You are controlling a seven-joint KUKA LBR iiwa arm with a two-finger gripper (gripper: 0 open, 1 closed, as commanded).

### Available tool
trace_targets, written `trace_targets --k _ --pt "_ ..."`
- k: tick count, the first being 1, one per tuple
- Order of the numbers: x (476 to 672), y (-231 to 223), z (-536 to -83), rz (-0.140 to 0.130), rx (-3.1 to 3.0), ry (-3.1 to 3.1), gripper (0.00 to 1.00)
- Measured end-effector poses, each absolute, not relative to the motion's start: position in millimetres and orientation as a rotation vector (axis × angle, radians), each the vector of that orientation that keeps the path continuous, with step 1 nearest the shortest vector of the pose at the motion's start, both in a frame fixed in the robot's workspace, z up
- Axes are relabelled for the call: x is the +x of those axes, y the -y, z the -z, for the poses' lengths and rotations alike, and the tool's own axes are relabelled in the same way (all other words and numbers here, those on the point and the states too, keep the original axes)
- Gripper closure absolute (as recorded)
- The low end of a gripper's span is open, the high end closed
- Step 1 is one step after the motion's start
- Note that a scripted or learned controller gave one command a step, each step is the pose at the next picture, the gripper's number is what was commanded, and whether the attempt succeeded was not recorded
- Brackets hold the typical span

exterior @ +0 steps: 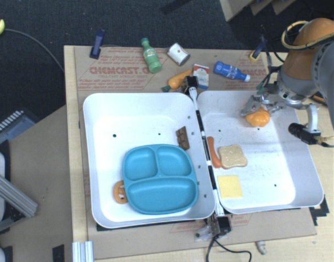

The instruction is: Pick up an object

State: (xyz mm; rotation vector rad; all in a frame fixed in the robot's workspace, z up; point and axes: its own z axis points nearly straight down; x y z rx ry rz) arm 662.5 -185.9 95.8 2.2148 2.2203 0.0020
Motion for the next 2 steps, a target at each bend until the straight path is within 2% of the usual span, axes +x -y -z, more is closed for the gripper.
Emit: trace_targets --k 1,2 --pt "588.5 142 -103 0.001 2.222 -2.223 1.0" --pt "664.2 119 -86 -0.001 2.219 -2.222 1.0"
